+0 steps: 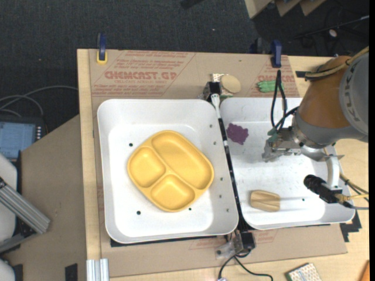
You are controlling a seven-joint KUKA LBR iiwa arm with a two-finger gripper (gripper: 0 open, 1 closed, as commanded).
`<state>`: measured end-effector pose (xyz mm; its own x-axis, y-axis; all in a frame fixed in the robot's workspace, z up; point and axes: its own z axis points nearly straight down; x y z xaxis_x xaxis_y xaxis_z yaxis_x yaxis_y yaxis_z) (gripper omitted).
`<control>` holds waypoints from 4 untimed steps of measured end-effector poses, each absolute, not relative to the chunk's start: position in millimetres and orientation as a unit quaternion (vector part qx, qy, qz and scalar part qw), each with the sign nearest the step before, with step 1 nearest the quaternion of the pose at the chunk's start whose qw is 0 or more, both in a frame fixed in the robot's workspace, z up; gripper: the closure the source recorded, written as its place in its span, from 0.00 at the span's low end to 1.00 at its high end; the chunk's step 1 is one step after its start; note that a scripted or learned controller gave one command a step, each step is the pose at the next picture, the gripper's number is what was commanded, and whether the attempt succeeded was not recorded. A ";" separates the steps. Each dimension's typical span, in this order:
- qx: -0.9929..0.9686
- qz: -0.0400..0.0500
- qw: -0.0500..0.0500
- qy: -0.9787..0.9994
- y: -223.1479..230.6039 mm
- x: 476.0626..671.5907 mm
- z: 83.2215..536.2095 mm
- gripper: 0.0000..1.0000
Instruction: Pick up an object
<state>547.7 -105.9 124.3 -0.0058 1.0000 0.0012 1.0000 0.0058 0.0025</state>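
Hovering over the right bin (293, 218), my gripper (275, 148) sits between a fuzzy purple lump (237, 133) and a smooth wooden brush (265, 201); cardboard (140, 72) reads "CHEMCAST".

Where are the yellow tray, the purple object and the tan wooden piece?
yellow tray (170, 170): camera view, on the central ridge between its compartments.
purple object (237, 133): camera view, on its middle.
tan wooden piece (265, 201): camera view, on its middle.

A lab; clamped board (146, 69), white bins (111, 174), trailing cables (35, 95).
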 end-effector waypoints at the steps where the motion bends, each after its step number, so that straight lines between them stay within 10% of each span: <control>1: 0.706 0.001 0.001 0.708 -89.8 614.2 82.5 1.00; 2: 0.710 -0.002 -0.001 0.704 -171.0 574.7 84.7 1.00; 3: 0.707 0.004 0.010 0.707 -182.2 583.6 249.6 1.00; 4: 0.705 0.001 0.000 0.709 -123.1 624.3 78.2 1.00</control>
